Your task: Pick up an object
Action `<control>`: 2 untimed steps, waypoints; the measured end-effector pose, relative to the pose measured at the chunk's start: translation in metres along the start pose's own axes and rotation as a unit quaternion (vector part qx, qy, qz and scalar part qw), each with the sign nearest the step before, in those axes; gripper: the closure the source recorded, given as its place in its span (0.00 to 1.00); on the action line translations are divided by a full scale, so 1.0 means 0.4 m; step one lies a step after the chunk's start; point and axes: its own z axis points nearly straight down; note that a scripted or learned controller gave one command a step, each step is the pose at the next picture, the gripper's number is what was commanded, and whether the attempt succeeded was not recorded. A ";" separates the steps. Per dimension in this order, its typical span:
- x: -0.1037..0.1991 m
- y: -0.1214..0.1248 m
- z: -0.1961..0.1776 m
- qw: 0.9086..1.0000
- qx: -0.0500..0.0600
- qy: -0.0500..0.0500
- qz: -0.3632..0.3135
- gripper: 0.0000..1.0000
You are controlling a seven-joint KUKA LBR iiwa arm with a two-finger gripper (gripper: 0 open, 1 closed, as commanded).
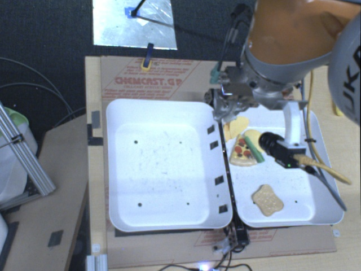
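The right bin (321,205) holds several toy foods. A pizza slice (242,151) with red dots lies near the divider, with a green stick (255,151) across its right edge. A pale yellow piece (237,126) sits just behind them. A tan toast-shaped piece (267,200) lies alone toward the front. My gripper (224,109) hangs low over the back left corner of the right bin, by the divider and right beside the yellow piece. The big wrist body hides its tips, and I see nothing held.
The left bin (158,162) is bare white with a few dark specks. A black cylinder on a white bracket (279,149) hangs from the wrist over the right bin, and yellow and grey cables (327,174) trail to the right. Cardboard (158,75) lies under the bins.
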 end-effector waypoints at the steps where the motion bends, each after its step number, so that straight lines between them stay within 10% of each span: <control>1: -0.057 -0.058 -0.014 1.000 0.000 0.000 0.003 1.00; 2: -0.253 -0.059 0.104 1.000 0.002 -0.002 0.007 1.00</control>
